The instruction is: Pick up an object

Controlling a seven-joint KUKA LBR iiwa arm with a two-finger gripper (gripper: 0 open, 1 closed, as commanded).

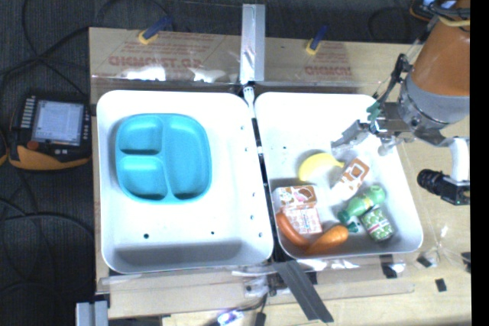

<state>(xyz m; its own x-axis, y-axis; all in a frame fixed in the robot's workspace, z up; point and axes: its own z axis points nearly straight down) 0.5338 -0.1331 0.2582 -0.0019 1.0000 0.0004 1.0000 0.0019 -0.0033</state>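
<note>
Arm (443, 76) reaches in; gripper (365, 135) seemingly above right bin (267, 164)

Robotics lab, bench (107, 50), teach pendant (52, 130), floor cables (30, 57)

A shallow white plastic left bin (229, 240) holds a turquoise three-compartment plastic tray (163, 156). Left of this bin, off the brown surface (114, 50), lies a black handheld pendant with a lit screen (52, 124). Behind the bin, a yellow-and-blue clamp, perhaps (155, 30), grips the surface's edge.
</note>
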